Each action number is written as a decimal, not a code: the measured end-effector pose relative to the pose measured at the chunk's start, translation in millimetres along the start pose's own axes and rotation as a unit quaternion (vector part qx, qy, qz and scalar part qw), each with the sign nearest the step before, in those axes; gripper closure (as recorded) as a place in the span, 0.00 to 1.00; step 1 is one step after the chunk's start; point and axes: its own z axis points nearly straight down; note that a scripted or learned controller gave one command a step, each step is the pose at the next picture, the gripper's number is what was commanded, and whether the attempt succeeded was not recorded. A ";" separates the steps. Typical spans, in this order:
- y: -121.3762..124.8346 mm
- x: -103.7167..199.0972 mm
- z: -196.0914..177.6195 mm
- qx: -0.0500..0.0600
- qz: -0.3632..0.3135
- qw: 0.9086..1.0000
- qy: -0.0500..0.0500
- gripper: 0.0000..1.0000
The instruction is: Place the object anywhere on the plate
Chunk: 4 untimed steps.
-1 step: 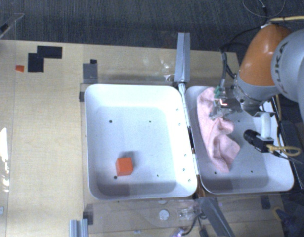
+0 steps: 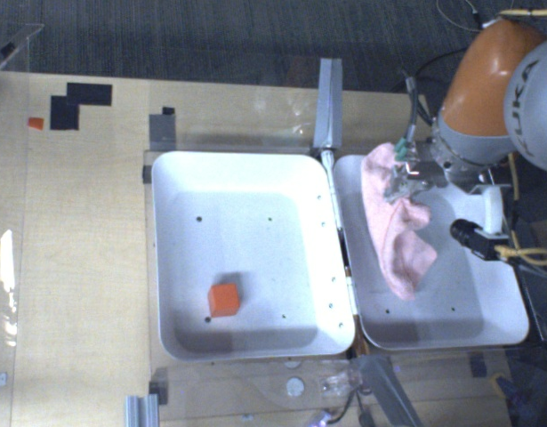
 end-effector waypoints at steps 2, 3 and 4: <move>-16.0 97.2 -2.7 -0.001 -0.393 0.920 0.001 1.00; -24.3 145.5 -13.3 -0.002 -0.568 0.823 0.001 1.00; -32.7 186.4 -13.4 -0.002 -0.696 0.718 0.001 1.00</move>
